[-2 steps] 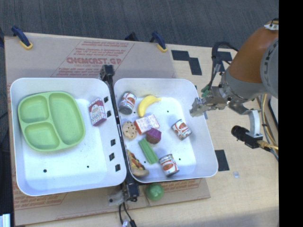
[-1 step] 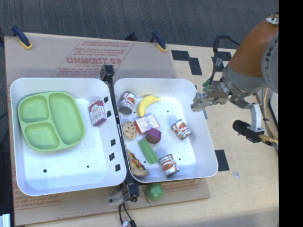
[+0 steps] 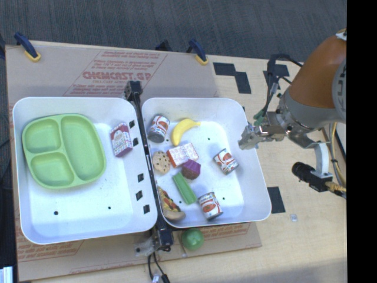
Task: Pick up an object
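Gripper (image 3: pixel 252 135) hovers over right bin's (image 3: pixel 254 184) right rim; jaw state: cannot tell. Nearest target, soup can (image 3: pixel 225 161), lies just inside. Risk: descent strikes rim, or can rolls away.

Glossy white plastic bins (image 3: pixel 35 226) on matt cardboard (image 3: pixel 88 69).

One camera is looking down at a slant from above the desk (image 3: pixel 283 240), sitting far enough back to be taking in both white bins (image 3: pixel 17 158) whole. The arm (image 3: pixel 315 87) is entering from three o'clock.
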### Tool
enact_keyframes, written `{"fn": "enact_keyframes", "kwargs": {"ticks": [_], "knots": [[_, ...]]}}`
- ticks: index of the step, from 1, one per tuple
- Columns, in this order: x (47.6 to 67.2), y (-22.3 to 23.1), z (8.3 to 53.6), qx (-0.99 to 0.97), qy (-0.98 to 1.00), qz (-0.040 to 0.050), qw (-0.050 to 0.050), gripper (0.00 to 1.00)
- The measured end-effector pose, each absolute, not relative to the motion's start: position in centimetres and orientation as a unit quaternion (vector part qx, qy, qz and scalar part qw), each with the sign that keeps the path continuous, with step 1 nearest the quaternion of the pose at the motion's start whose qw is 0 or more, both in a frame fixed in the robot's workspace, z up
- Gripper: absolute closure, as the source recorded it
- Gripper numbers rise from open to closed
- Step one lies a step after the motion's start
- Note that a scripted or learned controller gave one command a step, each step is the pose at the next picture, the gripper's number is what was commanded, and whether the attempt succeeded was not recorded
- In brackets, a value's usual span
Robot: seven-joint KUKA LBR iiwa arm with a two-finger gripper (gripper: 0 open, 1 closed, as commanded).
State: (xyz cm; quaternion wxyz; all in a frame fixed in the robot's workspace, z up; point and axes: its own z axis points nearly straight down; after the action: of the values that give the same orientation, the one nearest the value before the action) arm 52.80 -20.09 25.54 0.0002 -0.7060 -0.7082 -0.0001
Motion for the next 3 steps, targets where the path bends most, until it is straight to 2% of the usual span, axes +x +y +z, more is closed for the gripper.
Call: {"fn": "enact_keyframes", "kwargs": {"ticks": [1, 2, 3], "knots": [[56.9, -21.1, 24.1, -0.705, -0.709, 0.0002, 0.0, 1.0], [53.9, -21.1, 23.4, -0.705, -0.709, 0.0011, 0.001, 1.0], [51.7, -20.2, 24.8, -0.706, -0.708, 0.0001, 0.001, 1.0]]}}
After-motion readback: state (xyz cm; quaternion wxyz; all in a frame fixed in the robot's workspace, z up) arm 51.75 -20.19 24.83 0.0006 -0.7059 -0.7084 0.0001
